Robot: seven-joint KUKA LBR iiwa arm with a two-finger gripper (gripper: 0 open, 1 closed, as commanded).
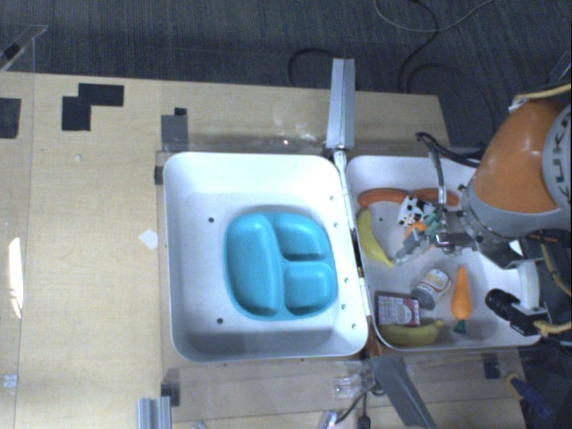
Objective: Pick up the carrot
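Note:
The carrot is orange with a small green end. It lies lengthwise in the right bin, towards its front right. My gripper hangs over the middle of that bin, up and to the left of the carrot and apart from it. Nothing shows held in it. The arm's grey and orange wrist covers the bin's right side.
The right bin also holds a red-orange sausage, a yellow banana, a black-and-white spotted item, a small can, a small box and a second banana. A blue divided plate sits in the left bin.

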